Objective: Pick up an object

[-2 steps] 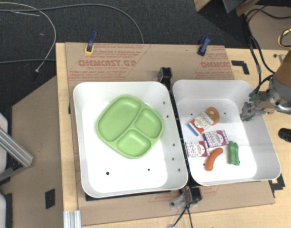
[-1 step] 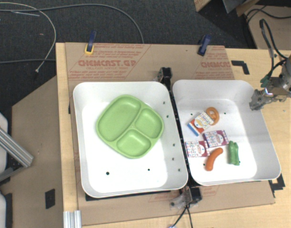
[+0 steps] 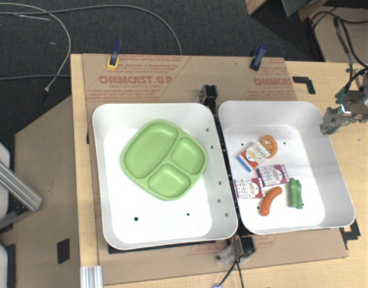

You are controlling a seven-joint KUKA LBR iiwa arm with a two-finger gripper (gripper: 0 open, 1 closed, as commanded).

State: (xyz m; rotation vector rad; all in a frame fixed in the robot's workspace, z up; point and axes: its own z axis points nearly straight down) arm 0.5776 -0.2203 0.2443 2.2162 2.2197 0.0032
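Note:
The right white bin holds several small items. A brown pretzel lies by a red-and-white packet. Below them sit a pink-and-white packet and another packet. An orange sausage and a green pickle-like piece rest near the bin's front. My gripper hangs at the bin's upper right rim, apart from all the items, with nothing seen in it.
The left white bin carries a green three-part plate. Both bins rest on a cardboard sheet held by blue clamps. Black brackets sit between the bins. Cables trail across the dark floor.

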